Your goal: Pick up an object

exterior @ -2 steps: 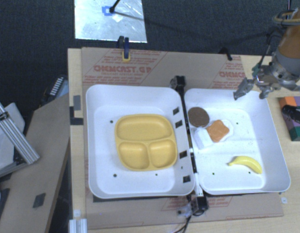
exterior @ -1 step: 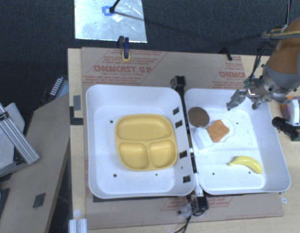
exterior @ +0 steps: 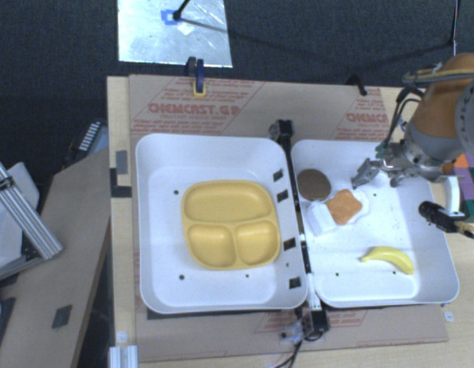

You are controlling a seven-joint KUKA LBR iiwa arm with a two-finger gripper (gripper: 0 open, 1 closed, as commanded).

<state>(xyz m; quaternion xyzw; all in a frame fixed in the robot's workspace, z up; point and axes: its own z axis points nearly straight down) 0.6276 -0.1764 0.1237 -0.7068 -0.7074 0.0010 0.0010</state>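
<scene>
Gripper (exterior: 373,170) at right bin's (exterior: 429,286) upper edge, jaw state unclear; poised beside orange block (exterior: 345,205), likeliest target. Banana (exterior: 390,258) lies lower right.

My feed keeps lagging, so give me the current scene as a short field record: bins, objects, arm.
left bin: holds a yellow divided tray
right bin: holds a brown disc, an orange block on a white pad, and a banana
pincer: over the right bin's far side, above the disc and block, holding nothing
</scene>
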